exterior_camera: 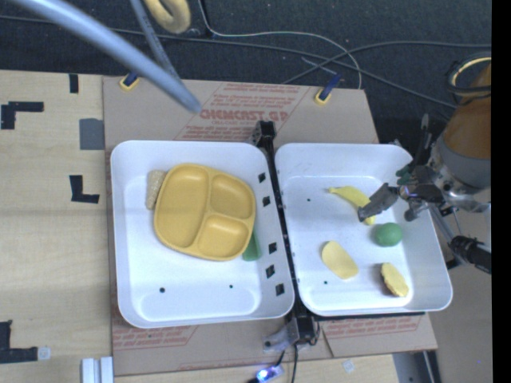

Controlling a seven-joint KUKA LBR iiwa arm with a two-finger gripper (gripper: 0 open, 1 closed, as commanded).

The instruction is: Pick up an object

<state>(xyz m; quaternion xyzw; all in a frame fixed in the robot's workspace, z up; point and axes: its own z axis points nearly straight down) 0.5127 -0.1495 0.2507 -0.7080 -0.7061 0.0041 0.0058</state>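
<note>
At the near end of the right bin (431,298) lies a small yellow-orange piece (394,280), close to the near right corner, and just left of it rests a pale yellow oval piece (340,260). A little farther in sits a green ball (388,234), apart from both. The gripper (382,203) reaches in from the right over this bin, and a dark finger (377,203) slants down to the left, its tip just beside or perhaps touching the near end of a yellow banana-shaped piece (349,193) that lies on the bin floor; whether the jaws are apart or together I cannot tell, and nothing is seen clamped between them. In the left bin (128,238) a yellow divided plate (204,211) lies tilted, with a bit of green (251,249) peeping out at its near right edge and a tan, sponge-like piece (154,188) under its far left edge. Both bins rest on a cardboard sheet (239,106) on the desk (48,214).
</note>
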